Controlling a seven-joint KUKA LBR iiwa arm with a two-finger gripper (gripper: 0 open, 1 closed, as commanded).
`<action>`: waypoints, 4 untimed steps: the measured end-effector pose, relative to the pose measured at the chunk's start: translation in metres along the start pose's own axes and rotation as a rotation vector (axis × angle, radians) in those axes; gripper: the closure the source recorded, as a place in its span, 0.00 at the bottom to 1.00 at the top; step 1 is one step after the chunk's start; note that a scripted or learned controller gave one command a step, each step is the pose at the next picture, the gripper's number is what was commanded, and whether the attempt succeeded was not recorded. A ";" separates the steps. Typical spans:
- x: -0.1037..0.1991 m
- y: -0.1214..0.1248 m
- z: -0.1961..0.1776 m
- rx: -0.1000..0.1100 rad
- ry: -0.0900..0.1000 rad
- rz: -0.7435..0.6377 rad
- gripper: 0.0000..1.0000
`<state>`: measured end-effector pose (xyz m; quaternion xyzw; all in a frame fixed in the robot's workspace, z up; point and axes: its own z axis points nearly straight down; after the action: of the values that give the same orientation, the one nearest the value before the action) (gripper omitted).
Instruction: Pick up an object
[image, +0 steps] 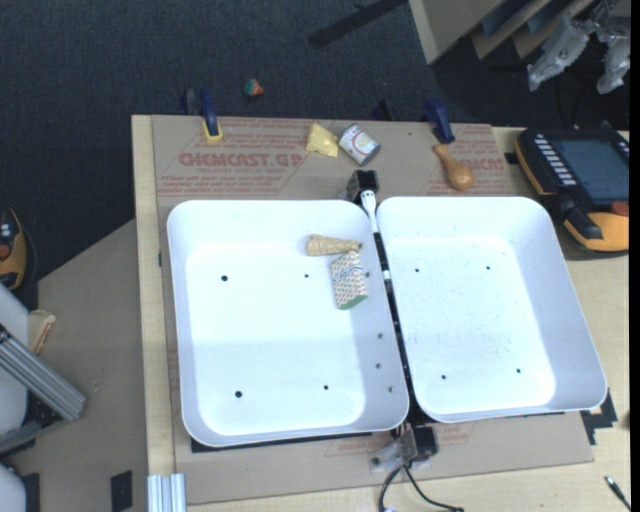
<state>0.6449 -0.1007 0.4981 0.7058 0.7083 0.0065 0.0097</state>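
Note:
Two small objects lie in the left white bin (200, 330), near its far right corner. One is a tan cone-shaped piece (332, 245) lying on its side. Just in front of it, touching or nearly touching, lies a green-and-white patterned packet (348, 278). The right white bin (560, 300) stands beside it, the two rims meeting at the middle.
On the brown board behind the bins lie a yellow wedge (322, 141), a small white can (358, 144), a wooden-handled tool (455, 170) and a black-tipped item (366, 188). Blue clamps (209, 112) (437, 118) hold the board. A black and orange pendant (585, 180) sits at the right.

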 end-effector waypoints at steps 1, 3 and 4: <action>0.045 -0.047 0.016 0.027 0.006 0.000 0.00; 0.105 0.010 0.145 0.034 0.006 -0.003 1.00; 0.063 -0.048 0.109 0.024 0.004 0.008 1.00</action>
<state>0.5989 -0.0387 0.3878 0.7088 0.7054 -0.0006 -0.0001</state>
